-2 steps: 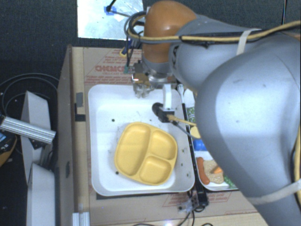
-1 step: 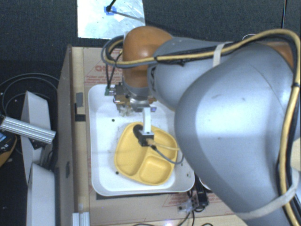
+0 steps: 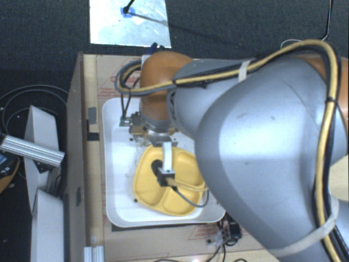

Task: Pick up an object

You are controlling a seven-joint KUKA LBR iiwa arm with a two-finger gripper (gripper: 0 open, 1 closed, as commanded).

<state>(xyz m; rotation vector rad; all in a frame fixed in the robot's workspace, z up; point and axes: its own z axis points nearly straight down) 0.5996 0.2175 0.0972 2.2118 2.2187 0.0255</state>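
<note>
Camera view | tool (image 3: 155, 137) above yellow object (image 3: 182, 192) in white bin (image 3: 117, 162) | tool state: cannot tell

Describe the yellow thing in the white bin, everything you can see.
The yellow thing is a rounded, lobed lump, smooth and faintly glossy like soft plastic, with creases between its lobes. It lies on the floor of the white bin, toward its near end. The arm hides its right edge.
</note>
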